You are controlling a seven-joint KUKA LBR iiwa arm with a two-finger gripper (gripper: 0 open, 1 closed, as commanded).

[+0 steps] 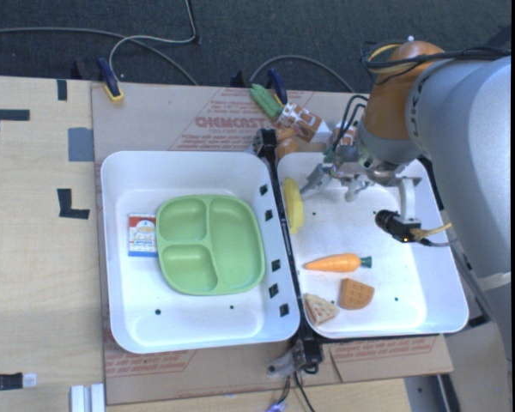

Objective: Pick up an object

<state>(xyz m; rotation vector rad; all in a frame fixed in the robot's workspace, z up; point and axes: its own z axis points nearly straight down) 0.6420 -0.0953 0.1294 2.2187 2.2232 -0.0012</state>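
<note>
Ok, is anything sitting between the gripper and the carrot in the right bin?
Nothing visible does. The gripper sits over the upper part of the right bin, and the carrot lies below it across bare white floor. The banana lies off to the side along the dividing wall.

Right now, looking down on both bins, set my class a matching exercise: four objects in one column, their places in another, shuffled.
Objects:
1. green plate
2. carrot
3. banana
4. small card

Places:
A. right bin, against its left wall
B. left bin, middle
C. left bin, beside the plate's left edge
D. right bin, middle

Pairs: 1-B, 2-D, 3-A, 4-C
</note>
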